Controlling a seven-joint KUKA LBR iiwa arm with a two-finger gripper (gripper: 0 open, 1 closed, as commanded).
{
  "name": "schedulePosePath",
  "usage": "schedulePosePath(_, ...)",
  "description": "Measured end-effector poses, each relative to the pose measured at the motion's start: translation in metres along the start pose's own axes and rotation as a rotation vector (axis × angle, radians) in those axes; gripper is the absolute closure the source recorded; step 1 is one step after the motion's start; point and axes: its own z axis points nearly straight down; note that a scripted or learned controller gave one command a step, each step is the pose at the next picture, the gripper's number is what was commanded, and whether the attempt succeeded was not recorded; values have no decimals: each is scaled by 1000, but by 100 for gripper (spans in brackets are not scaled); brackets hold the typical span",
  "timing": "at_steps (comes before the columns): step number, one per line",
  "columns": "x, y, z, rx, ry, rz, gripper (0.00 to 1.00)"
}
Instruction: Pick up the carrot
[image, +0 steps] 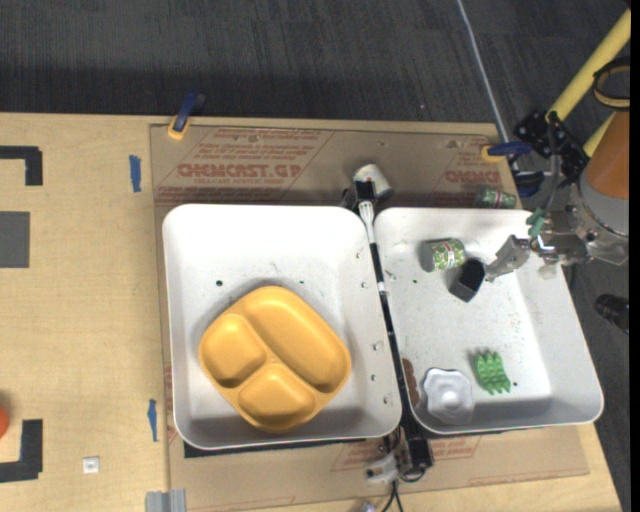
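- Gripper (506, 256) hangs over the upper right part of the right bin (545, 320). Open or closed: cannot tell.
- Carrot: not identified with confidence. 1 candidate, an orange-red object (3, 420), lies well left of the right bin and is cut by the frame edge.
- Risk 1: a descent here likely lands on the small can (441, 254) or the black block (467, 280), both inside the right bin: wrong item.
- Risk 2: the candidate may be out of reach.

Legible marking: the cardboard sheet (300, 160) under both bins carries red print, mirrored and upside down from this side, which appears to read "CHEMCAST GP". It lies well left of the jaws. Smaller red lines around it are too fine to read.
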Motion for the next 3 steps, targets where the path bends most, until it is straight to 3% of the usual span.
schedulePosePath(1,31,-25,143,-1,0,-11,0)
schedulePosePath(2,122,20,29,-2,0,-236,0)
schedulePosePath(3,155,-69,44,2,0,-269,0)
